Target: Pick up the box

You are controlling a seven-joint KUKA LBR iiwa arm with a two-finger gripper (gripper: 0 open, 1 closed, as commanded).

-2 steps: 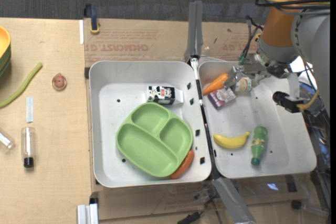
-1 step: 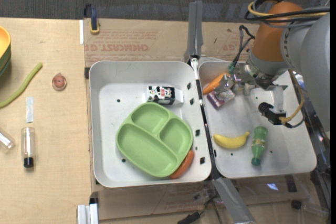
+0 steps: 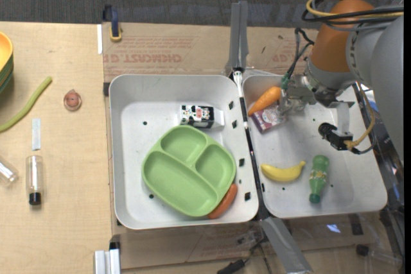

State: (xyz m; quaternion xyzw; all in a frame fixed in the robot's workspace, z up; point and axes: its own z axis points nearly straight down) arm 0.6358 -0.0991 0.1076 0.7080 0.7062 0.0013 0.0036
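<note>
Small flat purple-and-white cardboard box point(image 3: 268, 119) lying tilted in right white plastic bin point(image 3: 366, 199), near its upper-left corner, touching orange plastic carrot point(image 3: 265, 99). Two-finger gripper point(image 3: 287, 102) hovering right at box's upper right edge; open or closed, cannot tell. Box probably light, stiff-walled, crushable, somewhat slick; pinching across narrow sides looking best, clear of carrot.

Left bin point(image 3: 122, 157): green divided plate point(image 3: 188, 170) at centre; orange sausage-shaped item point(image 3: 225, 202) tucked under its 5 o'clock edge.
Right bin point(image 3: 359, 199): carrot point(image 3: 264, 99) at 11 o'clock; banana point(image 3: 282, 171) at 7 o'clock; green bottle point(image 3: 318, 178) just beside the banana at its 3 o'clock.
Bench, left: green bean point(image 3: 27, 106), small vial point(image 3: 34, 180).
</note>
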